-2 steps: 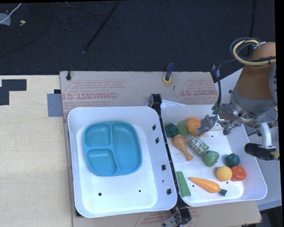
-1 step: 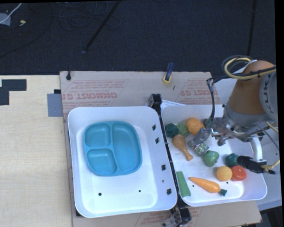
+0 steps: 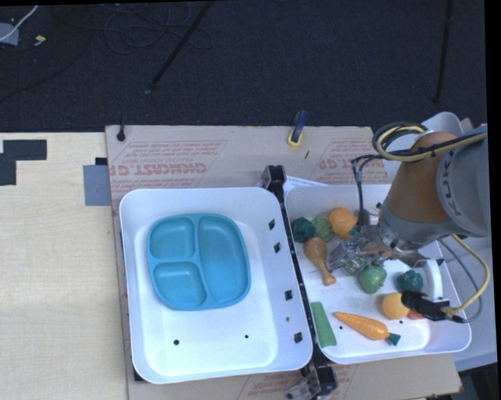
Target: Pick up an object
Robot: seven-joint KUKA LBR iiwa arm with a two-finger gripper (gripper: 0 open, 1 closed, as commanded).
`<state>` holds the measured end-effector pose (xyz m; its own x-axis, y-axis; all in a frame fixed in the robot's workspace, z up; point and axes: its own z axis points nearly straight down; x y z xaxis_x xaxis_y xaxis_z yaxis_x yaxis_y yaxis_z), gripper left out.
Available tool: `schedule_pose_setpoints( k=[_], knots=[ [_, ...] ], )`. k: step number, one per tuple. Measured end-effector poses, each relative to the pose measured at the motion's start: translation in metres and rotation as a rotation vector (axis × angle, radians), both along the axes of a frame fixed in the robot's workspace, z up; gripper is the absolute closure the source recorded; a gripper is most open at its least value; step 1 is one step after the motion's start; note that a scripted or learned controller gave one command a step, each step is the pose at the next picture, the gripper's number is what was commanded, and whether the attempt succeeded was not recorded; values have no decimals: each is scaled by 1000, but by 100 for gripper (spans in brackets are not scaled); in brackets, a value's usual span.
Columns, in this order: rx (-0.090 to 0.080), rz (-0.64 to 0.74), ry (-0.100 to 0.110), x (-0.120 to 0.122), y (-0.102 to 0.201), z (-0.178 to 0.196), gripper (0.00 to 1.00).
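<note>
In the right white bin [image 3: 452, 340], the hand [image 3: 357, 255] hangs low among the toy foods, with the green round plastic vegetable [image 3: 372, 278] just below and right of it in the frame; I cannot tell its grip.
</note>
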<state>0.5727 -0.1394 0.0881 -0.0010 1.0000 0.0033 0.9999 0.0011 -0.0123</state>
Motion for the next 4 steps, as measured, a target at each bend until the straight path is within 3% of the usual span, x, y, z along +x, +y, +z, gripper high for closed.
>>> schedule_pose_setpoints(
  k=[1,2,3,4],
  knots=[
    [1,-5,3,0,-2,10,100],
    [-2,-6,-9,3,-5,50,100],
    [-3,0,-11,6,3,107,100],
    [-3,0,-9,6,2,139,100]
  ],
)
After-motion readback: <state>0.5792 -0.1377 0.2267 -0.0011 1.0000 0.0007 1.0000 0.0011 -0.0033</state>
